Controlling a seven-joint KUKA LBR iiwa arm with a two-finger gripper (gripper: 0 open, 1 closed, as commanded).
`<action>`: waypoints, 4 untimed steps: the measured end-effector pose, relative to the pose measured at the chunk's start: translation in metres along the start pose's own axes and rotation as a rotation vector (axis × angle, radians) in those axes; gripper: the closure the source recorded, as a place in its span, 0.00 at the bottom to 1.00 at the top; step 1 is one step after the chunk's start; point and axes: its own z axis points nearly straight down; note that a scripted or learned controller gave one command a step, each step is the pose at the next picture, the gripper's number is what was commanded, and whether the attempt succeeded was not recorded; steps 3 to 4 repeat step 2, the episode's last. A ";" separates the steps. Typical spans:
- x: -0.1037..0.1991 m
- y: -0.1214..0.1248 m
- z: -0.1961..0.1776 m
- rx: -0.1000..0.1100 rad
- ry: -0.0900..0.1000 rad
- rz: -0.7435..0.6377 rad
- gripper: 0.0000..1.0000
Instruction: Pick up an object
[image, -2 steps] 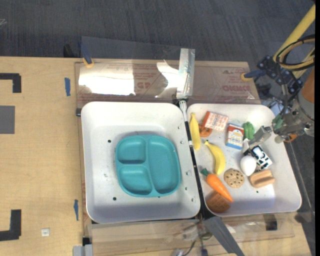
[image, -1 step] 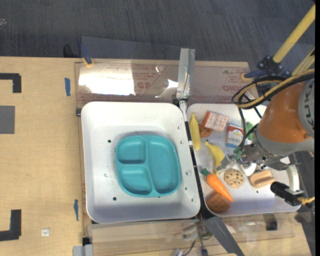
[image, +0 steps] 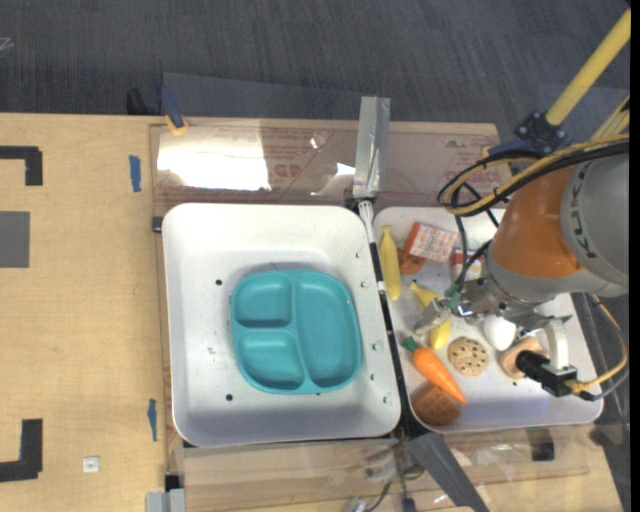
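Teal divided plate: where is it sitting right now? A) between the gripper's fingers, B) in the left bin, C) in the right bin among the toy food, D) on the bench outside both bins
B: the teal divided plate lies flat in the left bin, apart from the carrot and cookie in the right bin.

Grey arm (image: 600, 215), orange band (image: 535, 235) above wrist, black cables (image: 480, 180) looping alongside
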 end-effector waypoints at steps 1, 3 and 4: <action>0.000 0.003 -0.011 -0.007 -0.001 0.000 1.00; 0.001 0.029 -0.099 -0.003 -0.001 -0.081 1.00; 0.001 0.029 -0.099 -0.003 -0.001 -0.081 1.00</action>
